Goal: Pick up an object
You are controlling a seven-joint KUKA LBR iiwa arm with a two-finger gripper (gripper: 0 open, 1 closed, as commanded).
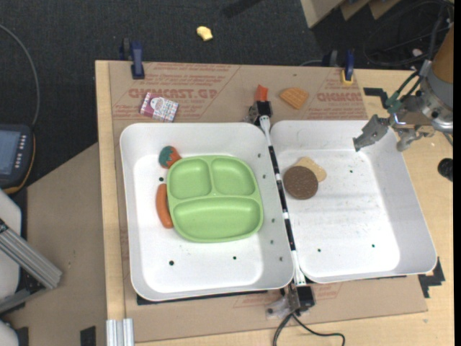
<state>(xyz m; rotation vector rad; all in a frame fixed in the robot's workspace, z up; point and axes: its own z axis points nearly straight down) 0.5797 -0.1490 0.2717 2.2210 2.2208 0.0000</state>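
Counter: brown board surface carrying two shallow white bins side by side; near edge at the bottom of the view.
Left bin: sits toward the counter's left side, its right rim touching the right bin's rim along the middle.
Green plate: three-compartment tray lying flat in the middle of the left bin.
Orange sausage: lies lengthwise just beside the plate's left edge, touching or nearly so.
Small round toy: teal and red, at the plate's far-left corner, inside the left bin.
Right bin: toward the counter's right side.
Brown cookie: round, dark, in the right bin's far-left part, near the shared rim.
Tan piece: pale, flat, partly under the cookie on its far side.
Tool: above the right bin's far-right corner, well apart from the cookie; one grey finger points left over the bin, nothing between the fingers; whether they are spread, I cannot tell.
Pink card: on the counter beyond the left bin.
Cracker: tan, on the counter beyond the right bin.
Blue clamps: at the counter's far edge.
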